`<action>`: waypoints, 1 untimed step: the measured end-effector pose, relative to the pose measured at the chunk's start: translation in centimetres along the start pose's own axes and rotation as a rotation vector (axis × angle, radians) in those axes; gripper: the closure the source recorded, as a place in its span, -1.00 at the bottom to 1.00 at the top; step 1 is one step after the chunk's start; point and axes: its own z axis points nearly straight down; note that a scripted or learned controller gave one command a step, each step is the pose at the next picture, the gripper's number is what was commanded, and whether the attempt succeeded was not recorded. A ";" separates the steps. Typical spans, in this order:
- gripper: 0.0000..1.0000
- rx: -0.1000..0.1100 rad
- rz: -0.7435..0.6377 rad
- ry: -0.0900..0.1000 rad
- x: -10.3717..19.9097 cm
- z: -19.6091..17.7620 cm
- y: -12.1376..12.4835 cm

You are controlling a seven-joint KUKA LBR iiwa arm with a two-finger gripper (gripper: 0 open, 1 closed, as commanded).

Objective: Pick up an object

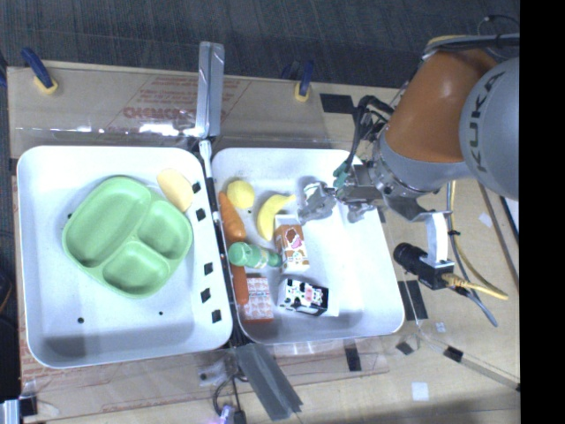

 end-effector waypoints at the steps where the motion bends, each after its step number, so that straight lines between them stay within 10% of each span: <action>1: -1.00 -0.001 0.044 -0.001 0.7 10.8 9.1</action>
